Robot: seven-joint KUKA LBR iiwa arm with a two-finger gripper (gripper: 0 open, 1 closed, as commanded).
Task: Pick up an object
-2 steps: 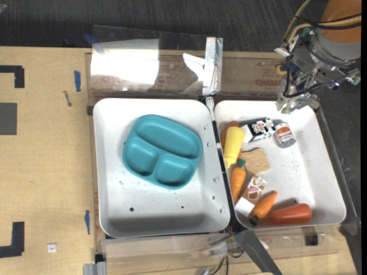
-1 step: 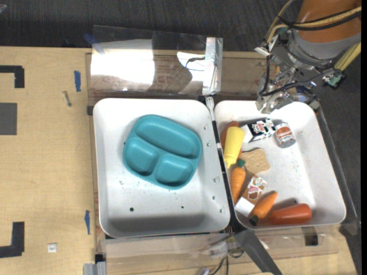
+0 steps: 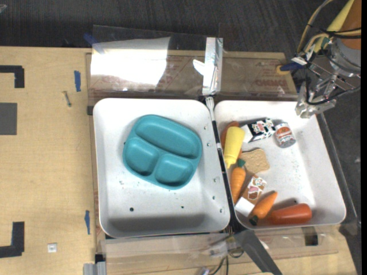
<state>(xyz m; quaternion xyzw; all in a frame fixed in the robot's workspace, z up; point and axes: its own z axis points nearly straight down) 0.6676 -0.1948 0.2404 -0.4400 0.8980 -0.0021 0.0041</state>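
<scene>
Nearest the front of the right bin [image 3: 330, 171] the red pepper [image 3: 289, 213] and carrot [image 3: 264, 204] lie lengthwise-ish. Further back, the small can [image 3: 284, 136] sits just down-left of the pincer [image 3: 312, 105] (closest pick, I'd guess). Can't tell if it's released or clenched.

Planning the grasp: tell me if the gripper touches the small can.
Apart. The camera view shows bare white bin floor between the gripper, at the right bin's top corner, and the small can.

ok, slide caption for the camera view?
Gripper above right bin's far corner; toy food inside, teal tray in left bin.
</scene>
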